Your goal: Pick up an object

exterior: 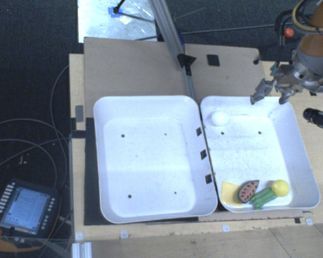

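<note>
My gripper (271, 97) hangs over the far edge of the right bin (258, 149), its two fingers spread apart with nothing between them. A white ball (219, 118) lies in the bin's far left corner, to the left of the gripper. Along the bin's near edge lie a yellow wedge (230, 191), a watermelon-slice toy (248, 190), a green piece (264, 197) and a yellow ball (280, 187), packed close together.
The left bin (148, 155) sits beside the right one, joined by black clips (203, 155). A slanted metal pole (169, 26) rises behind the bins. A teach pendant (24, 206) and cables lie on the floor at left.
</note>
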Motion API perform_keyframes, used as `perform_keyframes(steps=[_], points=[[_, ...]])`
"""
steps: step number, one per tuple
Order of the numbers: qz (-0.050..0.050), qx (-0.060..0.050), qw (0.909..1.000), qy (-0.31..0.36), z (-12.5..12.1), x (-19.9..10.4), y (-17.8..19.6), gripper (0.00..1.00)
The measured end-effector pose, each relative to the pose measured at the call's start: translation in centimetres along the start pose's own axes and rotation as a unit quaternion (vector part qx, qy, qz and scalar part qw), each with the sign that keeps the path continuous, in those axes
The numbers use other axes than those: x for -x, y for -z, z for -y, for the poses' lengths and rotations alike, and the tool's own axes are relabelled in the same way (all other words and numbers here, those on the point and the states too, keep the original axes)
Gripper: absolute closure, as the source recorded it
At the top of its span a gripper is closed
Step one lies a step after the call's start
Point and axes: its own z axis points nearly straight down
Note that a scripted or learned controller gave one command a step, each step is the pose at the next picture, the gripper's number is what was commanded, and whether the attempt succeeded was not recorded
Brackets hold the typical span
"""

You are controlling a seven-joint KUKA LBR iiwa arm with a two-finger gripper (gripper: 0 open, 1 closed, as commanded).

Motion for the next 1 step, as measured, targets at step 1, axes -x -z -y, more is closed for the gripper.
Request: perform_keyframes(steps=[1], points=[[-0.001,-0.004,1.0000,-0.003,5.42,4.05,-10.27,0.00]])
